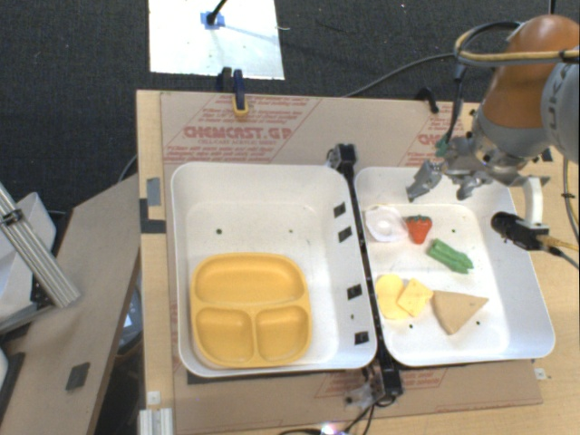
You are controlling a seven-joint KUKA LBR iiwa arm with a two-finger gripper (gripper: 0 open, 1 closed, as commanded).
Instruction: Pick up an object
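The right bin [521, 320] holds several toy foods: a white-pink piece [385, 225], a red strawberry-like piece [419, 229], a green pod [450, 256], yellow pieces [403, 297] and a tan wedge [459, 310]. My gripper [446, 181] hangs above the bin's far edge, up and to the right of the red piece. Its fingers [423, 183] are spread open with nothing between them.
The left bin [186, 207] holds a yellow divided tray [252, 310]. A row of black clips runs down the wall between the bins [349, 238]. A blue clamp [238, 89] sits on the cardboard behind the bins. A grey rail [36, 252] stands at far left.
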